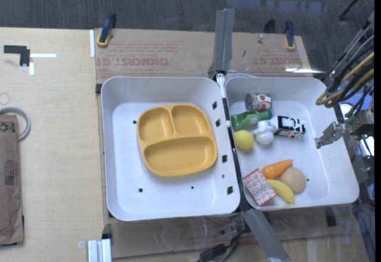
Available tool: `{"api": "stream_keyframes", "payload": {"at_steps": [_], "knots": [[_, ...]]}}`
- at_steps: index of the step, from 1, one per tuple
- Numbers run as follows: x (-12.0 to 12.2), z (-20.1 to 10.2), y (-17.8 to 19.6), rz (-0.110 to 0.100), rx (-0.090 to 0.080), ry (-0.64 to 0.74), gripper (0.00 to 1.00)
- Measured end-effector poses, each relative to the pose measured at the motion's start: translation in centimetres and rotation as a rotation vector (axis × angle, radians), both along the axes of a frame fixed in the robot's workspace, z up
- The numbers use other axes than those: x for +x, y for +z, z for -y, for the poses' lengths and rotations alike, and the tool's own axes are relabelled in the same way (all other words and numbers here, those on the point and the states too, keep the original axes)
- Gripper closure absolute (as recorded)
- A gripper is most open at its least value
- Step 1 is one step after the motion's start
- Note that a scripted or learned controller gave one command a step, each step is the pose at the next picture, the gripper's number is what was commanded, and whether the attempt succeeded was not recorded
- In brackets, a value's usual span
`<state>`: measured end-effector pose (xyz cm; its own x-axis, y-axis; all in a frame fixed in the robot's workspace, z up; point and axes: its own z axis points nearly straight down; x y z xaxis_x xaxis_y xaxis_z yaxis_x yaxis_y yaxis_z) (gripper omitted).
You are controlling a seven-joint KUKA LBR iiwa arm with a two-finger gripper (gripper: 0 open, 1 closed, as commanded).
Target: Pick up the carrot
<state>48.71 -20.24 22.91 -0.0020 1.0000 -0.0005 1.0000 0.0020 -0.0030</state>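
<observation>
The carrot (277,168) is a small orange cone lying on its side in the front part of the right bin (333,195). Its thick end touches a tan round item (293,180), and a red snack packet (258,187) and a yellow banana (282,191) lie just in front of it. The gripper (331,134) hangs at the right bin's right rim, to the right of and behind the carrot and well apart from it. Cables and grey arm parts crowd the right edge around it. Nothing shows in its grasp.
Behind the carrot in the right bin lie a lemon (243,139), a white bulb (264,134), a green bottle (250,118), a can (258,101) and a black-and-white carton (290,127). The left bin (119,183) holds a yellow divided plate (177,139).
</observation>
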Motion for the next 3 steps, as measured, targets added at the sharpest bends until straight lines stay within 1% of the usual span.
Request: {"api": "stream_keyframes", "payload": {"at_steps": [1,2,3], "knots": [[-1.0,-5.7,-7.8,0.0,0.001,0.176,0.0],[-1.0,-8.1,-4.1,0.002,0.0,0.303,0.0],[1.9,-4.9,-12.9,0.019,-0.001,0.503,0.0]]}}
